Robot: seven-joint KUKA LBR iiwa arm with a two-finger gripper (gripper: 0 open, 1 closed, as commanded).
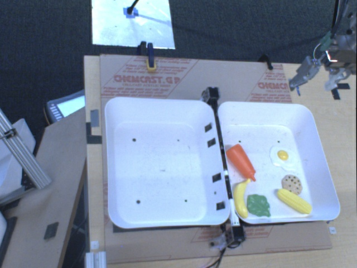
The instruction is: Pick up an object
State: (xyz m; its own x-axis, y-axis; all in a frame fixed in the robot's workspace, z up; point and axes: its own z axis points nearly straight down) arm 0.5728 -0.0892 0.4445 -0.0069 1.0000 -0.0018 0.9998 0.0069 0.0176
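Note:
The right bin (310, 118) holds several toy foods. An orange carrot (241, 159) lies near its left wall, and a fried egg (281, 156) sits to the carrot's right. Toward the front are a brown cookie (291, 183), a yellow corn cob (294, 201), a yellow banana (241, 199) and a green leafy piece (258, 205). My gripper (317, 82) hangs above the bench beyond the right bin's far right corner. It is well away from all the foods, open, with nothing between its fingers.
The left bin (111, 149) sits beside the right one, with a row of black clips (212, 143) along the shared wall. A cardboard sheet (184, 77) lies under both bins. A yellow-and-black clamp (149, 57) stands at the back.

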